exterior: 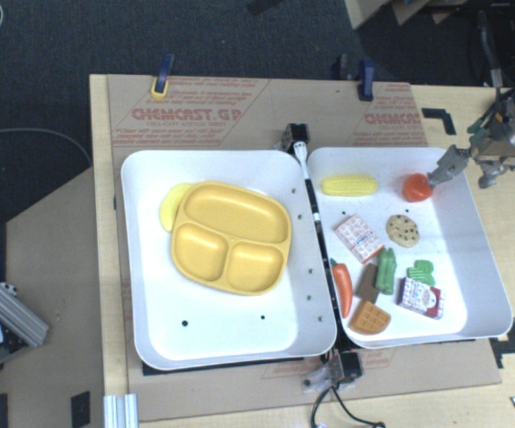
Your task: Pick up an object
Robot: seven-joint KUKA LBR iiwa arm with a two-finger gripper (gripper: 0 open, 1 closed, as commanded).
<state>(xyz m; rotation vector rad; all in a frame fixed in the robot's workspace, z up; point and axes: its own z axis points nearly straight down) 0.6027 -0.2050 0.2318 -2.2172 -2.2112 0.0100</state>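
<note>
In the camera view, the gripper point(468, 164) sits at the right edge, over the far right rim of the right bin point(485, 239), its two fingers spread apart with nothing between them. One finger point(445, 168) reaches toward a red tomato point(416, 187), its tip just beside or touching it; which one I cannot tell.

The tomato lies in the far part of the right bin, right of a yellow corn cob point(348, 185). Nearer the camera in the same bin are a cookie point(403, 230), a pink-and-white packet point(357, 237), a green bottle point(386, 270), a brown block point(367, 283), a carrot point(342, 288) along the left wall, a waffle point(370, 317), a green leafy piece point(421, 271) and a red-and-white packet point(420, 299).

The left bin point(151, 319) holds a yellow divided tray point(231, 237) lying over a yellow disc point(172, 205). Both bins rest on the counter point(115, 132).
</note>
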